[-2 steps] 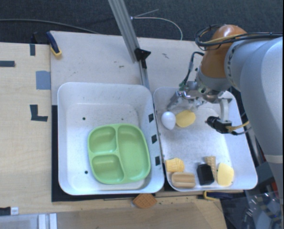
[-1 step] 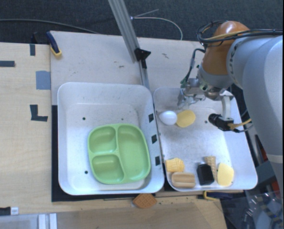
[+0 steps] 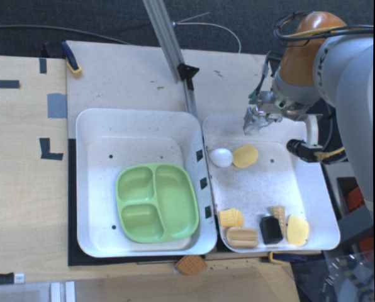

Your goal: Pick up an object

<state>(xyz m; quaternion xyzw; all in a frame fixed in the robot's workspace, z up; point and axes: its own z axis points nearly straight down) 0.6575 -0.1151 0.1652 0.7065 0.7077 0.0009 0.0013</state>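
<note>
Above the right bin's [image 3: 313, 200] far edge, the tool [image 3: 258, 123] hangs with nothing visibly held, its opening impossible to judge, so it should descend squarely over the nearby yellow object [image 3: 245, 156], avoiding the touching white ball [image 3: 221, 157].

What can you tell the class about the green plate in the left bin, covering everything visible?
The green plate is a light green, rounded-square dish that looks like smooth plastic. Raised ridges split it into three sections: two smaller ones on the left and one long one on the right. It lies flat, right way up, on the floor of the left bin, toward the bin's front right corner. Its sections hold nothing, and it touches the bin alone.
</note>
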